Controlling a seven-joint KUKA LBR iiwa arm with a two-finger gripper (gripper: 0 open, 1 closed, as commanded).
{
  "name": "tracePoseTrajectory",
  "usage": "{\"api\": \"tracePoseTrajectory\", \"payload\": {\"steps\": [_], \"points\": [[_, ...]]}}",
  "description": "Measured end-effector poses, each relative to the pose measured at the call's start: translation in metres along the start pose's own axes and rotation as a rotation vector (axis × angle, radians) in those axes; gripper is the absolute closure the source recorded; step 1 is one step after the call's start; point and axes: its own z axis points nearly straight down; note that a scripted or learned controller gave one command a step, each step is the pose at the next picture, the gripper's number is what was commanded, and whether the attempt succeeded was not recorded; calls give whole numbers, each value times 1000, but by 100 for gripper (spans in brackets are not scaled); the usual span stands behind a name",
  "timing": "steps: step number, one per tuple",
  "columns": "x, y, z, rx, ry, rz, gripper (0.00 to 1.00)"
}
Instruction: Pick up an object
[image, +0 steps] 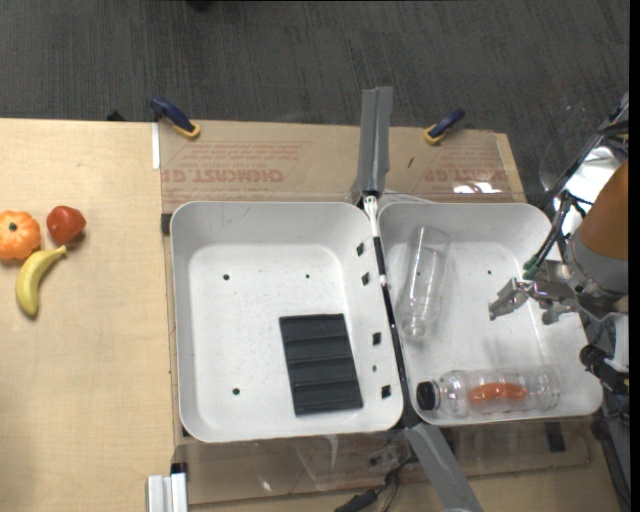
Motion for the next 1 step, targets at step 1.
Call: {"api": "tracePoseTrajectory", "payload": {"steps": [1], "points": [[55, 34, 52, -1, 0, -318, 0]]}}
